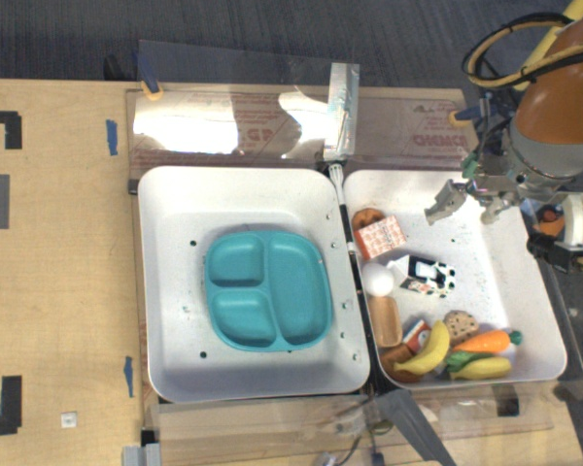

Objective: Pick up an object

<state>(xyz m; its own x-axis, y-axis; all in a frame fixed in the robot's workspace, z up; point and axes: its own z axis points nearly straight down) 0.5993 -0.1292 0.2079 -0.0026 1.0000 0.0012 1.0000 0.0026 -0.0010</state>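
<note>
My gripper point(468, 205) hangs over the far right part of the right bin point(486, 250), its two grey fingers point(444, 203) spread open with nothing between them. Below and left of it lie the toys: a pink-and-white box point(380, 237), a white ball point(378, 282), a black-and-white cow figure point(428, 275), a hot dog point(385, 320), a banana point(428, 351), a cookie point(460, 323) and a carrot point(484, 342). They crowd the bin's left and near side.
The left bin point(165, 260) holds a teal divided plate point(269, 288). A clear plastic panel point(233, 115) stands behind the bins. Bare white floor lies under the gripper in the right bin's far right part.
</note>
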